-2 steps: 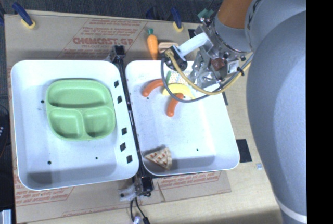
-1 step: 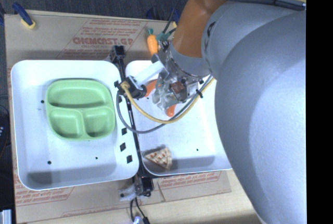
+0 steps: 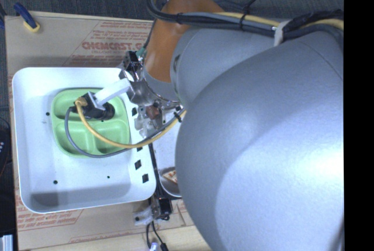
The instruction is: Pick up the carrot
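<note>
- Claw hangs at the right rim of the left bin, just beside the green tray. I cannot tell whether it is wide or narrow (the wrist masks that end).
- Carrot: I cannot tell where it lies. The arm covers nearly all of the right bin, and the bare parts of the tray and left bin carry nothing orange.
- Small brown round thing peeks out at the arm's edge, near the wall between the bins (too little of it to name).
- Handling, as a guess from the task alone: a carrot should be light, stiff and smooth, with a taper that lets it slide toward the thin end. It is not fragile.
- Hold: best at the thick middle, away from the tip, where a squeeze won't push it out.
- Pointing and long axis: hidden, so neither can be told. The claw would need to close across the long axis, not along it.
</note>
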`<state>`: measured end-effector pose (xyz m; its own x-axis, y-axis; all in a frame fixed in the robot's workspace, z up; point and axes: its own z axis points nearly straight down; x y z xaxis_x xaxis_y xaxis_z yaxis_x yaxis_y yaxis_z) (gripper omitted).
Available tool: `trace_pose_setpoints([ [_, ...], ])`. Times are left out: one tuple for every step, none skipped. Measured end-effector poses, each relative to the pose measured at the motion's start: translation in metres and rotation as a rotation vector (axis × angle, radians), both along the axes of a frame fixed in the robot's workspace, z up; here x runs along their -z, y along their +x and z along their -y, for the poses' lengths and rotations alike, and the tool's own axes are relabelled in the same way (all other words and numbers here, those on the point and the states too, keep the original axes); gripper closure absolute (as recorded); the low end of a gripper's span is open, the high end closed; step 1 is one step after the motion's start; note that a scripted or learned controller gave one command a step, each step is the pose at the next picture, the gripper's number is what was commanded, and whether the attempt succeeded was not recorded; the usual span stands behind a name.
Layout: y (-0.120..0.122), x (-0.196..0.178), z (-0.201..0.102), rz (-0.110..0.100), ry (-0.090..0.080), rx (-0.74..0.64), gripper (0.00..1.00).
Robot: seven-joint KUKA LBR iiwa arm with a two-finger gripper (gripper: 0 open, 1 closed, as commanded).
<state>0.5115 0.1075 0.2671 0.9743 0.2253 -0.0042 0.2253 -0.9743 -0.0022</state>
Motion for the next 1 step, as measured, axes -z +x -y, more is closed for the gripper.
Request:
trace_pose_setpoints([
  [-0.0120, 0.0508, -0.0682, -0.002, 0.000, -0.070, 1.00],
])
